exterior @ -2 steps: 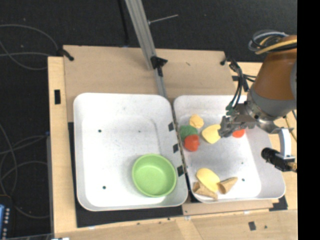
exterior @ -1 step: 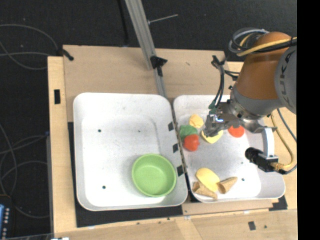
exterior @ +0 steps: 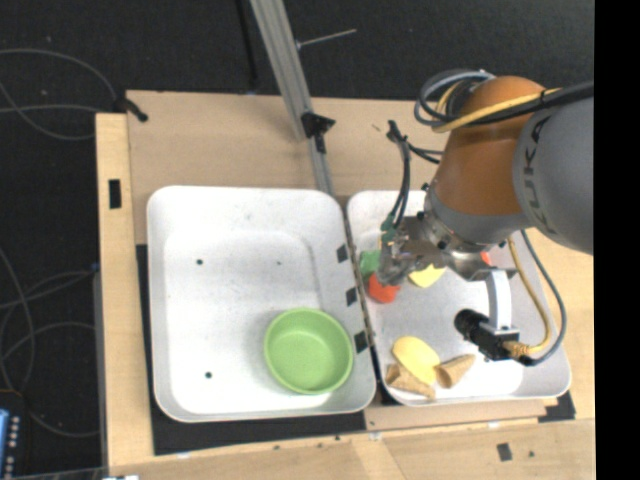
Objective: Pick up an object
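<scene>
White right bin (exterior: 545,383) (arm (exterior: 490,168) above) holds orange object (exterior: 383,288).

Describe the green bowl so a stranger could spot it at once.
Start at the left white bin, the one away from the arm. Near its front edge, toward the divider between the bins, sits the green bowl, open side up. It is round and pale green, far larger than the small items in the right bin.

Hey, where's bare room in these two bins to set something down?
The left bin is bare behind and left of the green bowl. The right bin is crowded: gripper, orange piece, yellow pieces along its front.
</scene>
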Available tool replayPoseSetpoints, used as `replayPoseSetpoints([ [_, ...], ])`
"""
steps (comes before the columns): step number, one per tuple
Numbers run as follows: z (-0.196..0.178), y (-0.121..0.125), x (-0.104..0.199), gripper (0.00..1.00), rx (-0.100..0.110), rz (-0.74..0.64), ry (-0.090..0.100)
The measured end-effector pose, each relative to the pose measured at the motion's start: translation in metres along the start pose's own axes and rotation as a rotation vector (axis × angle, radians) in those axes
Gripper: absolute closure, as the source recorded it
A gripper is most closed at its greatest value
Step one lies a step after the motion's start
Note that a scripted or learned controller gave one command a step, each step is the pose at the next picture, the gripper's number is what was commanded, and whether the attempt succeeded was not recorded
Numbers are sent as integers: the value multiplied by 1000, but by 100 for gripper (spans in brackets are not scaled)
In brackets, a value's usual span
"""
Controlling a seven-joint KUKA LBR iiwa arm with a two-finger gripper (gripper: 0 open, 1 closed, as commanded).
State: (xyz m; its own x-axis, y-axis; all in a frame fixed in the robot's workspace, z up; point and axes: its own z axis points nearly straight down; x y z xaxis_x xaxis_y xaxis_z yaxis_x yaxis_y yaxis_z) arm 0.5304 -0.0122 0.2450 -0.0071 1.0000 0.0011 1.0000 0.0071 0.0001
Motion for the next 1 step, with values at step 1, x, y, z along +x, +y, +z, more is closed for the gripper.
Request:
replayPoseSetpoints([
  [1,2,0,43,100,1,0,1],
])
